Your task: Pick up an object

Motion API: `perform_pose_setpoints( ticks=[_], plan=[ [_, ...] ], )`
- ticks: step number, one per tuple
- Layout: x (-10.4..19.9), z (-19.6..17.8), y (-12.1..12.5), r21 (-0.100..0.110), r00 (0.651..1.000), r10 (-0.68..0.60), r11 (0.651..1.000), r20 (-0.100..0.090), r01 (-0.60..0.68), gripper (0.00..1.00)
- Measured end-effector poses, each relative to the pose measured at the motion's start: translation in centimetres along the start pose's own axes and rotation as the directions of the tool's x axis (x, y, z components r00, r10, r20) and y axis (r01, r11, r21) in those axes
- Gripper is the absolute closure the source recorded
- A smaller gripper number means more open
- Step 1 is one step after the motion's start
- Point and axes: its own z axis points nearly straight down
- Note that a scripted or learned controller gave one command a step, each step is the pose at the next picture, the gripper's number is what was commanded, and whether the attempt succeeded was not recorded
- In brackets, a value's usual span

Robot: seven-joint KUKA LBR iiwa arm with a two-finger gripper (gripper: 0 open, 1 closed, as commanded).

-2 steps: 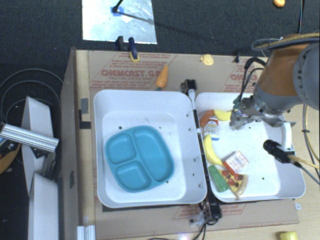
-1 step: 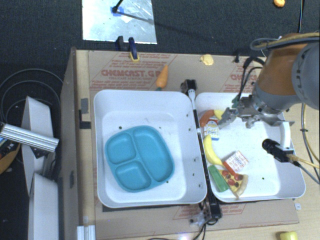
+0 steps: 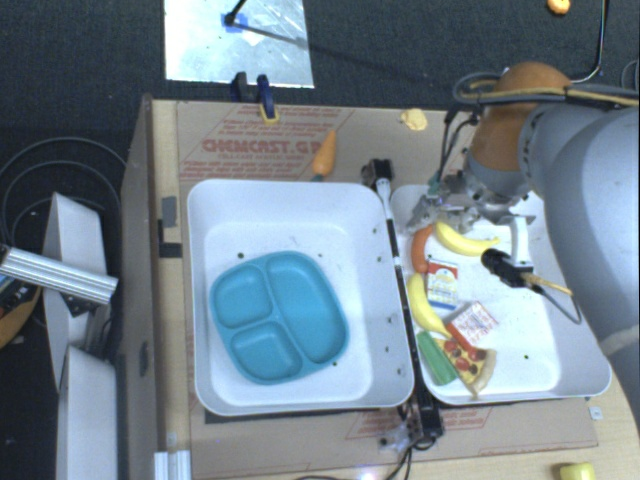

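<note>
The arm [image 3: 590,198] reaches in from the right over the right bin [image 3: 575,373]; the left bin [image 3: 205,268] holds a blue tray [image 3: 278,315]. The gripper [image 3: 462,206] hangs at the right bin's far-left corner, and how wide it stands I cannot tell. Just near of it lies a banana [image 3: 465,238], long axis running left to right. It looks the closest pick, so the move turns on a short drop toward the near side. A second banana [image 3: 424,308] lies nearer still.
</note>
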Motion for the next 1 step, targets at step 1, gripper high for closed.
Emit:
perform_pose_setpoints(
  ticks=[1],
  plan=[
    [-0.04, -1.64, 0.01, -0.004, 1.000, -0.001, 1.000, 0.001, 0.001, 1.00]
  ],
)
